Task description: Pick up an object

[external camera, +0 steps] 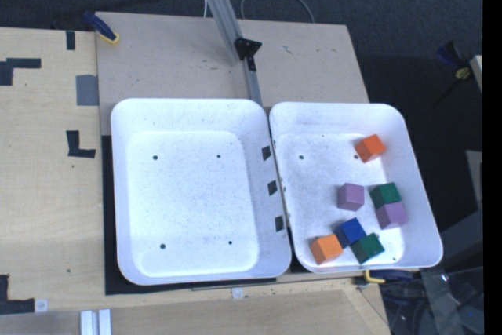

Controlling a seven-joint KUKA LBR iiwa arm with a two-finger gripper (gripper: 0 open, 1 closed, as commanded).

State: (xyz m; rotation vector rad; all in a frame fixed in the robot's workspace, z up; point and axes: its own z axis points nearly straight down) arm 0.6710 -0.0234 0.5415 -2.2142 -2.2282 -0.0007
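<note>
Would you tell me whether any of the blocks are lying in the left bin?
No, every block, such as the orange block, sits in the right bin.
</note>
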